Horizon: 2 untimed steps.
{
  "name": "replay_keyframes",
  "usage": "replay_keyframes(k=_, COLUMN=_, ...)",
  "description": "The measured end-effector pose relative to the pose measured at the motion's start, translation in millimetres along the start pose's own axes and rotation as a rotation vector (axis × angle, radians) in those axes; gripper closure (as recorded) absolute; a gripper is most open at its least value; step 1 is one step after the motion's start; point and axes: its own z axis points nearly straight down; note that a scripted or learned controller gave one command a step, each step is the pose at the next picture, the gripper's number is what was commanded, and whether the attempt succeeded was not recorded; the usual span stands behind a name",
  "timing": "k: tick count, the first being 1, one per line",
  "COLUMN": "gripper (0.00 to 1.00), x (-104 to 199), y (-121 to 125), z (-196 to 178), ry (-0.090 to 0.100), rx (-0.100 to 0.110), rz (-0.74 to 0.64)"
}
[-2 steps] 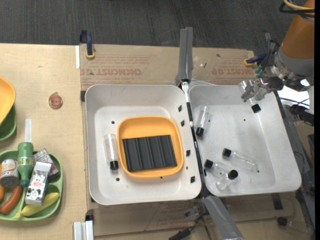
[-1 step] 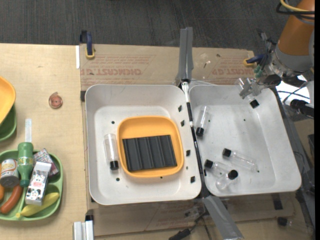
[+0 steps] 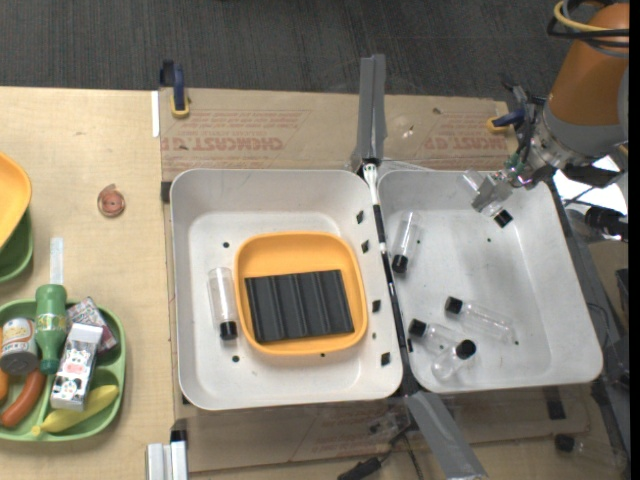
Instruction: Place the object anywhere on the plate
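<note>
Pincer [image 3: 497, 200] state unclear; four vials [image 3: 402, 242] right bin [image 3: 560, 298], one [image 3: 222, 303] beside plate [image 3: 300, 250].

An orange plate [image 3: 298, 293] carrying a dark grey ribbed slab [image 3: 299, 304] sits in the left white bin [image 3: 195, 268], beside a clear vial [image 3: 221, 303] with a black cap; more clear, black-capped vials [image 3: 478, 318] lie in the right white bin [image 3: 545, 268]. The arm [image 3: 588, 83] shows its orange band above a grey gripper [image 3: 495, 200]. On the pale wooden bench [image 3: 80, 148], a green tray [image 3: 100, 408] holds a green bottle [image 3: 50, 328], beside a yellow-orange dish [image 3: 12, 203] and brown cardboard printed in red lettering [image 3: 240, 133].
</note>
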Motion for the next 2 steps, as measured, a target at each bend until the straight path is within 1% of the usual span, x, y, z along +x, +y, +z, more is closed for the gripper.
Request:
replay_keyframes(k=1, gripper=1.0, x=13, y=-19, z=19, ry=0.001, rx=0.001, rz=-0.141)
replay_keyframes(k=2, gripper=1.0, x=39, y=-51, z=-29, ry=0.0, rx=-0.001, rz=-0.293)
